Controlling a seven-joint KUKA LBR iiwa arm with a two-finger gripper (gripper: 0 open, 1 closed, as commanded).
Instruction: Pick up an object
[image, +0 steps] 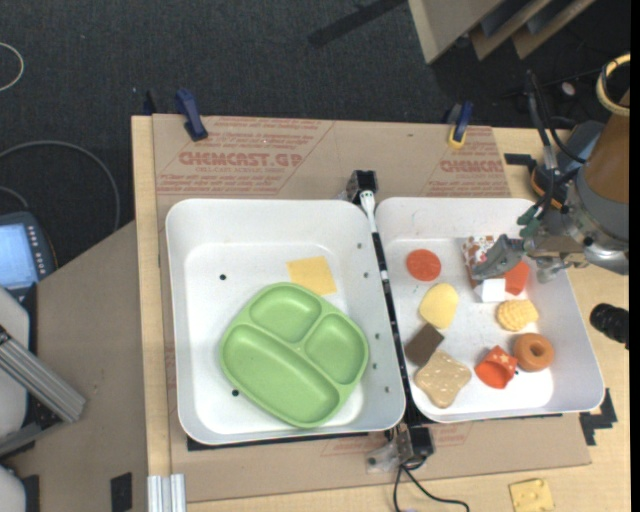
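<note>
The gripper (503, 262) hangs low over the right bin (575, 395), at its upper right — whether it is released or clenched I cannot tell. Just beneath it sit a white block (492, 291) and an orange piece (517, 278). Around them lie a flat red disc (423, 264), a smooth yellow lump (438, 305), a ridged waffle (517, 316), a glossy donut (533, 352) and tan toast (441, 377). In the left bin (190, 300), a green divided plate (292, 352) lies beside a yellow cheese square (312, 274).

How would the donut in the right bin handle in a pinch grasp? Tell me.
The donut looks like rigid toy food, so probably stiff and light. Its rounded ring may slip from the fingers. Lying flat, it seems unlikely to roll.
</note>
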